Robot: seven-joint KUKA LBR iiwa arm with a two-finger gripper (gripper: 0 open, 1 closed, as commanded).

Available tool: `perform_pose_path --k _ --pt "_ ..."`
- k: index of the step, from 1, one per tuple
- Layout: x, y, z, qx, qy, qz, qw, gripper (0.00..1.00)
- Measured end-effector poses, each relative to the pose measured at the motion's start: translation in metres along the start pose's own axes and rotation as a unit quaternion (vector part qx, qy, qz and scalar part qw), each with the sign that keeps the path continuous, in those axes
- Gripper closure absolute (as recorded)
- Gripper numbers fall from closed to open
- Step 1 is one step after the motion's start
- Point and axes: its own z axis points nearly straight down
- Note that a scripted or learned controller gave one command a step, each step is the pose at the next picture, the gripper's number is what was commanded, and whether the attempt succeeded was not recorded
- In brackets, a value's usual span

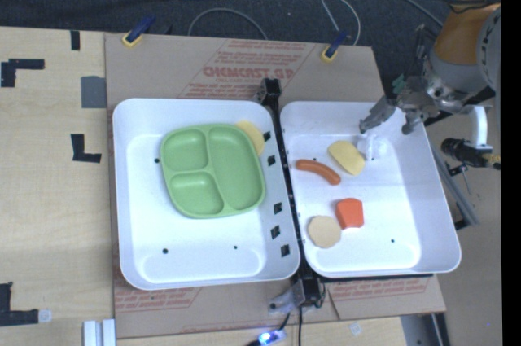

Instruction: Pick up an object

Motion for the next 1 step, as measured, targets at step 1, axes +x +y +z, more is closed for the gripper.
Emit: perform_pose_path --k 1 --pt "0.0004 0.0034 -0.0092 -0.007 -0.002 -0.002 1.0 0.0"
